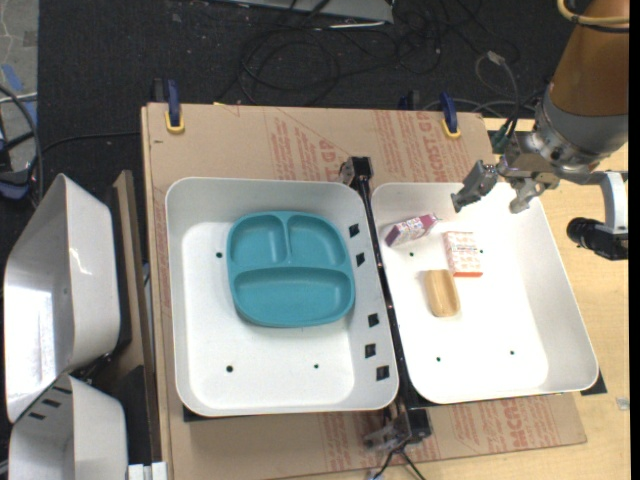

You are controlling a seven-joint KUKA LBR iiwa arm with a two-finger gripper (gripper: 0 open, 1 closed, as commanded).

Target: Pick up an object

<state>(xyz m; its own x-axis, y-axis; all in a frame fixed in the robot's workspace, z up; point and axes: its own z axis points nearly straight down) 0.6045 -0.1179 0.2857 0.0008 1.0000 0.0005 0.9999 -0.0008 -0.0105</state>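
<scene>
Gripper at upper right of frame, fingers apart, nothing between them, above right bin; purple packet, carton, tan block below

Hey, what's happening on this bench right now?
A robot arm's gripper hangs open over the far edge of the right bin, holding nothing. Below it lie a purple-and-white packet, a small white-and-red box and a tan block. The left bin holds a teal divided plate.

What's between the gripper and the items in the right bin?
Nothing visible. The gripper, fingers spread, hovers over the right bin's far edge; purple packet, white box and tan block lie uncovered.
</scene>
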